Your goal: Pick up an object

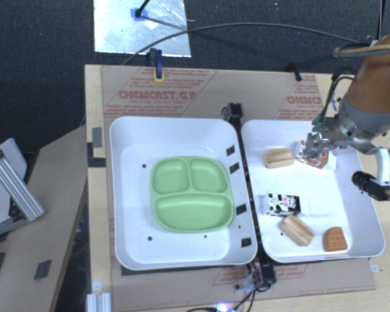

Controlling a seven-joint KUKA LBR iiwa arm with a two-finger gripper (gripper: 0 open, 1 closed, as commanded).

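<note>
- Pincer (314, 145) hangs low over the far part of the right bin (364, 239), right at a small orange-and-white packet (317, 159); whether it grips the packet or is released, I cannot tell.
- Just to its left lies a tan bread roll (278, 157).
- Nearer the camera from the pincer sits a black-and-white carton (285, 204), then a second bread roll (296, 230) and an orange waffle-like piece (335, 239) at the near edge.
- Well off to the left, the left bin (127, 174) holds a green divided plate (192, 194).
- Both bins rest on the cardboard-covered surface (182, 90).
</note>
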